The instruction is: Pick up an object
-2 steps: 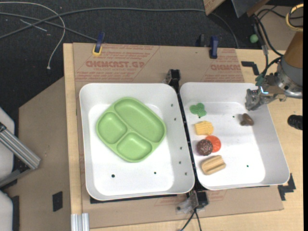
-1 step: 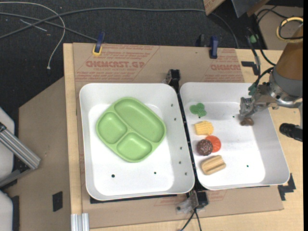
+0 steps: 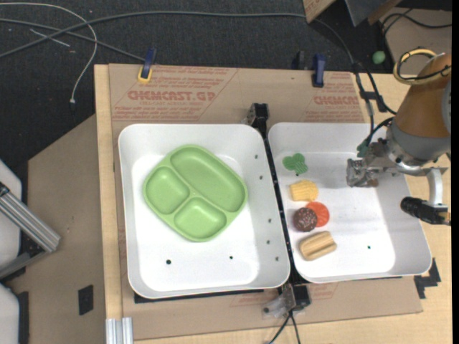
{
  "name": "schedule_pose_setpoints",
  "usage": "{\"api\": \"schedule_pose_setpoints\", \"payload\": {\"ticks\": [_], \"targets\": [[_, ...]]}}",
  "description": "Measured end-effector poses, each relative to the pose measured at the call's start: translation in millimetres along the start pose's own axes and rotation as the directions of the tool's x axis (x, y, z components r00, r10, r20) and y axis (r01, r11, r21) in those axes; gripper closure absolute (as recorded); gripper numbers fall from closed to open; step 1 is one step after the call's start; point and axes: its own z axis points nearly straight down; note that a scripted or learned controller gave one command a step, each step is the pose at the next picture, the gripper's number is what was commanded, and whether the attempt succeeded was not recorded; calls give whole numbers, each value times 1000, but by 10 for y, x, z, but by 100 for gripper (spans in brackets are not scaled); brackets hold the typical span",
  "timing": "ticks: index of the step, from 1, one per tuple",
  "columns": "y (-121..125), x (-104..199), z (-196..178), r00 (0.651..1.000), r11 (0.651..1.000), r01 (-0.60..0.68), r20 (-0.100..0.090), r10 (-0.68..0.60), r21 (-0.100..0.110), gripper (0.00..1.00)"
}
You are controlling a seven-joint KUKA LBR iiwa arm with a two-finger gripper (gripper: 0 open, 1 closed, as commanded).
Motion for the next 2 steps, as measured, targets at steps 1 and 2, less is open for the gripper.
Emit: {"api": "schedule_pose_setpoints", "payload": {"ticks": [1,2], "targets": [[21,-3,-156,1000,1000,0,2,0,-9,100],[113,63,-711,1000,1000,3,5,-3,-14,100]]}}
